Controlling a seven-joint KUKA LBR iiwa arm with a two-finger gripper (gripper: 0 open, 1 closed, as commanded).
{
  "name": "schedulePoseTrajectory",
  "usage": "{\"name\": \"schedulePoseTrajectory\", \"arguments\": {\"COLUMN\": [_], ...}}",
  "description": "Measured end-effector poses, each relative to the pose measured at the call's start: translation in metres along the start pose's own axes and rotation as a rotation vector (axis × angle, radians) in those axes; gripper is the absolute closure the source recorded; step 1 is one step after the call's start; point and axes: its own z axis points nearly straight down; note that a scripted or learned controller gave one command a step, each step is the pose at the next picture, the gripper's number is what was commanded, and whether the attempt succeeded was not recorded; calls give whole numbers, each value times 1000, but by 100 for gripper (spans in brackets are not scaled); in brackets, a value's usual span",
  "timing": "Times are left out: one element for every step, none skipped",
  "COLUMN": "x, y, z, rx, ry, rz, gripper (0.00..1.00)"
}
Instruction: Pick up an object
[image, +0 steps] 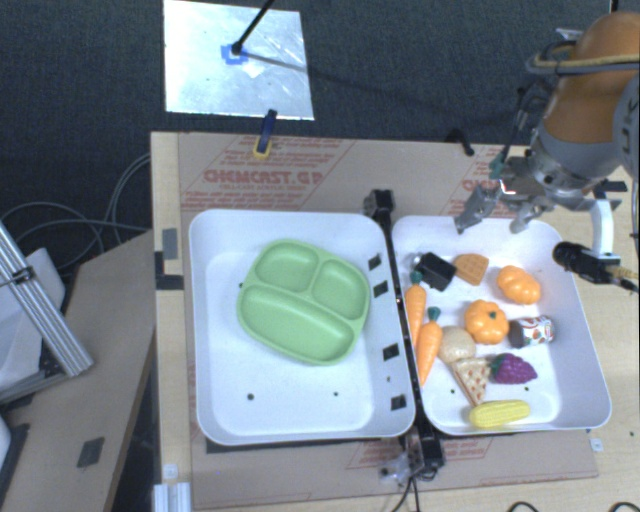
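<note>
We see the gripper (497, 213) spread wide and holding nothing above the right bin's (590, 375) far edge. Below it toy food crowds together: pumpkin (486, 321), carrots (427, 346), grapes (513, 368), corn (499, 412). A green divided plate (303, 301) fills the left bin (225, 400) on the cardboard-covered bench (300, 175).

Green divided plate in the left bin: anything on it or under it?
Nothing lies on the green plate; its three compartments show bare. It rests tilted on the left bin floor. What lies directly beneath it is covered, so cannot tell.
</note>
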Motion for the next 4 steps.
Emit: {"name": "schedulePoseTrajectory", "arguments": {"x": [0, 10, 6, 10], "y": [2, 2, -5, 1], "z": [-7, 43, 101, 161], "rx": [-12, -9, -7, -11], "ry": [-1, -1, 0, 0], "rz": [-2, -4, 1, 0], "gripper": [0, 0, 0, 0]}}
